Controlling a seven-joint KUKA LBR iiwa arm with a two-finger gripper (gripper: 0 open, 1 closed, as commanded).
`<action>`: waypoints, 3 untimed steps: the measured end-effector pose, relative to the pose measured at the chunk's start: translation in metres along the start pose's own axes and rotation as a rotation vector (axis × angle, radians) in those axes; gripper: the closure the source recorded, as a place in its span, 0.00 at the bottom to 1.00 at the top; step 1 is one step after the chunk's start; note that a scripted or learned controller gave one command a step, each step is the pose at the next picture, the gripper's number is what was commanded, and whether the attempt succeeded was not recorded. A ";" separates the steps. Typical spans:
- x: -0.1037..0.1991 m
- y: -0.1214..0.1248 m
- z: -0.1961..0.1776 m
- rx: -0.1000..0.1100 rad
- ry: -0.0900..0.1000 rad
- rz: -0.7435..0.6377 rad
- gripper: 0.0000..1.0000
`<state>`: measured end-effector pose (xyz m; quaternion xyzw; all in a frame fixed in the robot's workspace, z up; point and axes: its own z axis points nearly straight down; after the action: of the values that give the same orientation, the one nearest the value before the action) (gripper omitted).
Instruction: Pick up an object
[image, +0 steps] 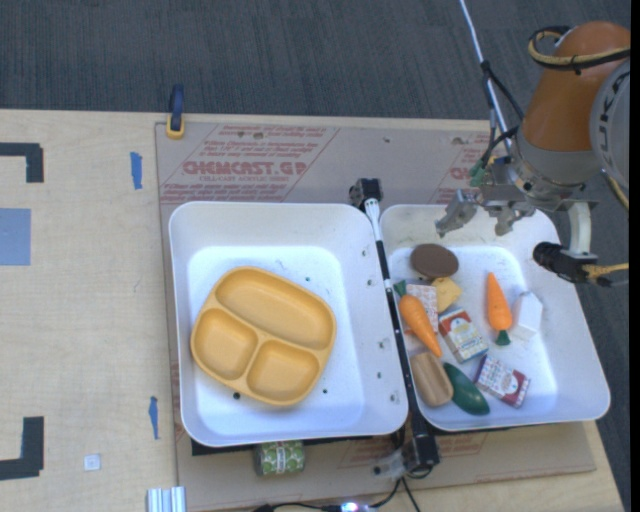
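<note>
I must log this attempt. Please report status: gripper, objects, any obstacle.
Gripper open, above right bin's far edge, holding nothing. Toy food untouched; brown round piece nearest. Nothing in the way.

The bench (80, 300) is being viewed from a single fixed camera mounted above it, and the scene is being looked down on at a slant rather than straight from overhead. Both white bins are being taken in whole: the left bin (190, 240) is being framed near the centre, the right bin (585, 375) toward the right side. The dark floor (300, 50) beyond the bench is being shown along the top, so the far side is being placed at the upper edge. The view is being held at a middling distance. The arm (575, 90) is being cropped at the upper right corner.
</note>
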<state>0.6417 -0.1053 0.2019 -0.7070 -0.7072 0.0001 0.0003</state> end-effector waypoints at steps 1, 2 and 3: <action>-0.023 0.024 0.094 0.003 0.000 0.001 0.00; -0.001 -0.036 0.116 -0.003 0.000 0.001 0.00; -0.001 -0.035 0.105 -0.008 -0.001 0.001 1.00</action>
<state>0.6070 -0.1066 0.0973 -0.7075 -0.7067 -0.0022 -0.0029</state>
